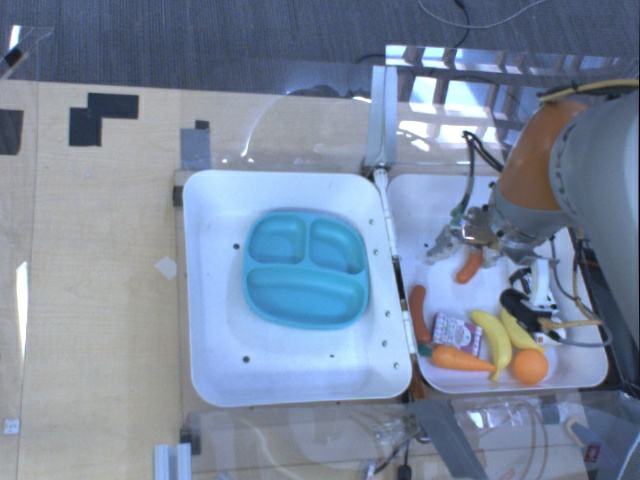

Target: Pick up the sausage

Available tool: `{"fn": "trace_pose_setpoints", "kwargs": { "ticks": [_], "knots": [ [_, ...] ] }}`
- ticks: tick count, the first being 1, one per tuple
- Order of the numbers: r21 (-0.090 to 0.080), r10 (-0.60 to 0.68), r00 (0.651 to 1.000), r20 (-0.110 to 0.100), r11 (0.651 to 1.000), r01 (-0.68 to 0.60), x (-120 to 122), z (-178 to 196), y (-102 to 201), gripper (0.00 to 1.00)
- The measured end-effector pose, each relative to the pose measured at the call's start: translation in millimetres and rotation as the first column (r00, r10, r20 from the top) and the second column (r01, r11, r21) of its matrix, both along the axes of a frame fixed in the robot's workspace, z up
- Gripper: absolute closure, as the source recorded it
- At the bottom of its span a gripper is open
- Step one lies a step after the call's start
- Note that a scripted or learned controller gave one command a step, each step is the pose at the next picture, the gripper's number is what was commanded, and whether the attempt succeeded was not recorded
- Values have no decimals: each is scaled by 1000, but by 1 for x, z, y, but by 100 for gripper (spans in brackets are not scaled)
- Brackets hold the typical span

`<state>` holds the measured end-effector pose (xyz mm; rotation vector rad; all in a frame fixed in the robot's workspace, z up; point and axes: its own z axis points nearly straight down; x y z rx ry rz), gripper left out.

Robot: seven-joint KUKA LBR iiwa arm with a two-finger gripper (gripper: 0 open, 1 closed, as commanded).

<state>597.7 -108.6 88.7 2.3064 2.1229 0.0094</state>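
Gripper (458,246) is low over the right bin (590,373), back half, reached in from the right. I can't tell from this angle whether it's apart or closed; the wrist and cabling cover it.

Sausage (417,308): I take it to be the dark red stick lying along the right bin's left wall, pointing front to back, its near end just beside the carrot (462,359). It's apart from the gripper and nothing is touching it, so it isn't picked yet.

A short orange-red piece (468,266) sits right under the gripper, tilted. It could be touching or pinched, I can't say. If that's what the arm went for, my guess is it's the wrong target, or it may be a second sausage; the colour is too close to call.

Why this is awkward: with the sausage hugging the wall, there's little room for a jaw on that side. I'd come in with the jaws across its short width, near its middle.

Clutter at the front: pink box (460,333), banana (497,333), orange (530,366), all packed near the carrot. The left bin (215,368) holds a blue tray (305,268), not involved.
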Motion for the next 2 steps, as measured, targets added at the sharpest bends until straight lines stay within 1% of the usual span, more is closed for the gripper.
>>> {"fn": "trace_pose_setpoints", "kwargs": {
  "ticks": [1, 2],
  "knots": [
    [1, 10, 1000, 3, 1000, -10, 1, 11, 3, 100],
    [1, -177, 984, -6, 984, 177, 0, 131, 47, 100]
  ]
}}
